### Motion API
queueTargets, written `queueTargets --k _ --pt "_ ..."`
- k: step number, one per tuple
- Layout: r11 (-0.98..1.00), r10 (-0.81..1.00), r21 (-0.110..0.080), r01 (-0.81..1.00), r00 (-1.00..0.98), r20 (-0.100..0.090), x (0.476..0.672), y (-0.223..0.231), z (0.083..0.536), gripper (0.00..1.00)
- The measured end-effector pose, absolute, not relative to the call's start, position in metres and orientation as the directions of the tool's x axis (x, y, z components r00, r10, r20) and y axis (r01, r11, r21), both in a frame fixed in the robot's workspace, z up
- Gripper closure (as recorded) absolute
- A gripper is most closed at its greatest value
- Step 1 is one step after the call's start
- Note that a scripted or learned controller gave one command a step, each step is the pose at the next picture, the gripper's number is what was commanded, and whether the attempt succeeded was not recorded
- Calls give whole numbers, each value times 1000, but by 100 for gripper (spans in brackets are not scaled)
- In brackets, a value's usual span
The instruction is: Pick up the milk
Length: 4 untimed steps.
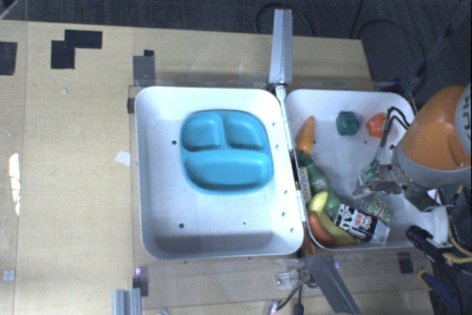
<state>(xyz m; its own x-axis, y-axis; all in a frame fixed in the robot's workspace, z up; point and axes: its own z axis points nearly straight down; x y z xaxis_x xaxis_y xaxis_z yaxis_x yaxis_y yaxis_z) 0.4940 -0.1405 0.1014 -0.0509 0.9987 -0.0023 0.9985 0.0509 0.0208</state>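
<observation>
Over the right bin (324, 103), gripper (373, 184) hangs just above the milk (359, 220), which lies at the near edge beside a banana (330, 219); finger opening cannot be determined.

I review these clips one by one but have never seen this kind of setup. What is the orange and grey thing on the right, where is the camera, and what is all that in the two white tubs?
The camera is fixed above a wooden bench, looking down at a slant. The orange and grey shape is a robot arm reaching in from the right; its gripper hangs over the right bin. I cannot tell whether it holds anything. That bin contains toy groceries: a carrot, a green item, a banana and a black-and-white printed carton, probably the milk. The left bin holds a blue divided tray.
</observation>
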Motion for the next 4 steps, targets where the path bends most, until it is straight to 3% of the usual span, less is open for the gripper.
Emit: queueTargets --k 1,2,3,4 --pt "51 999 20 999 -51 -2 494 -140 101 0" --pt "-115 993 16 993 115 -12 489 -98 123 0" --pt "50 999 18 999 -50 -9 491 -117 92 0" --pt "62 998 20 998 -62 -15 491 -115 93 0"
